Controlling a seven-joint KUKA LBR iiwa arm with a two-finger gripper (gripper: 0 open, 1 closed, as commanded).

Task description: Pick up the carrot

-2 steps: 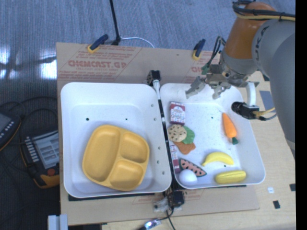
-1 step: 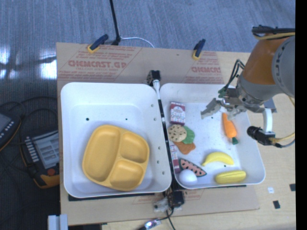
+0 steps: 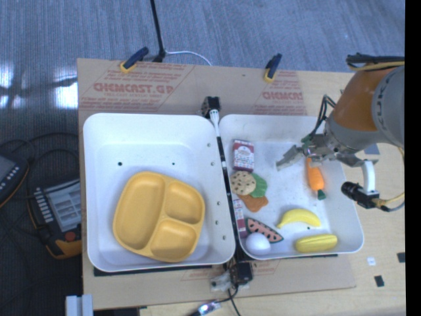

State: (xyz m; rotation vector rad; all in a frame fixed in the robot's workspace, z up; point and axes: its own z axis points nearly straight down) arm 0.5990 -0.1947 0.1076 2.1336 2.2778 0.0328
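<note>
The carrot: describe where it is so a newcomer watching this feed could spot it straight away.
Look in the right-hand white bin, near its far right wall, directly under the gripper. The carrot lies there lengthwise, above the banana. It is the only slim orange piece with a green tip at its lower end.

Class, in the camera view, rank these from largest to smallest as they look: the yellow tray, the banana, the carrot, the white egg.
1. Yellow tray
2. Banana
3. Carrot, close to the banana
4. White egg

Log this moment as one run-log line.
gripper: over right bin | carrot: just below gripper, grasp unclear | tray: left bin
</note>
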